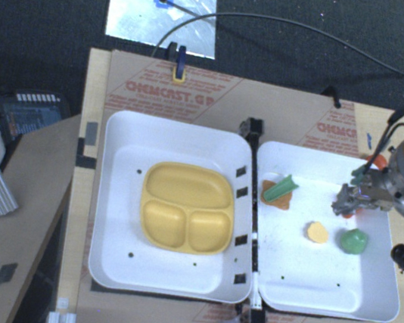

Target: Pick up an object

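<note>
I take the small green rounded plastic piece (353, 241) in the right white bin (370, 304) as my target. The gripper (347, 201) hangs just above-left of it; I cannot tell its state. I fear clipping the flat yellow disc (317, 232) beside the green piece.

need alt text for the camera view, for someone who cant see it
A grey arm reaches in from the right, its claw over the right white bin, which holds a green block, a yellow piece and a green piece lying on an orange one. The left bin holds a yellow divided tray.
</note>
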Controlling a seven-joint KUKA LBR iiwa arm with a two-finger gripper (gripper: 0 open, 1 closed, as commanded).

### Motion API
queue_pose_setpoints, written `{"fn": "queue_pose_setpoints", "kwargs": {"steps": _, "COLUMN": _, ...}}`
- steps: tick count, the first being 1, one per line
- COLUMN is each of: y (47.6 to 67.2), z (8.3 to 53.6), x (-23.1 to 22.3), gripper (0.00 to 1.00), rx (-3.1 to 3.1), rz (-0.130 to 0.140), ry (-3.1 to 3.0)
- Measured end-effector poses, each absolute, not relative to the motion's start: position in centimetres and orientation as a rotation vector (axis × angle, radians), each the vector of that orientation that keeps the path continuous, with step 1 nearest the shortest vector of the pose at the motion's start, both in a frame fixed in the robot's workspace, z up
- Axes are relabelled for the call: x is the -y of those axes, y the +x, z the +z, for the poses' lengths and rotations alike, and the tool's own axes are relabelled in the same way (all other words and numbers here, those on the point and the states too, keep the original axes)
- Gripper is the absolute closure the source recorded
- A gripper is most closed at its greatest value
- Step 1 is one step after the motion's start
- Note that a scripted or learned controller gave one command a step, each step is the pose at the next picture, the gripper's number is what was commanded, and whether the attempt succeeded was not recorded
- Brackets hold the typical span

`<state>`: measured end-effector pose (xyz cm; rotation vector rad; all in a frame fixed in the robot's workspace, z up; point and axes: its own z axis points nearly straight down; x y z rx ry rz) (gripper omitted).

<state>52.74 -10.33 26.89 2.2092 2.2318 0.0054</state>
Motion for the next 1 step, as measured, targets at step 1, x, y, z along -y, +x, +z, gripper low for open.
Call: {"fn": "queue_pose_setpoints", "kwargs": {"steps": 1, "y": 53.18, "z": 25.29, "x": 4.32, "gripper": 1.0, "rx": -2.232, "rz": 0.004, "ry": 2.21}}
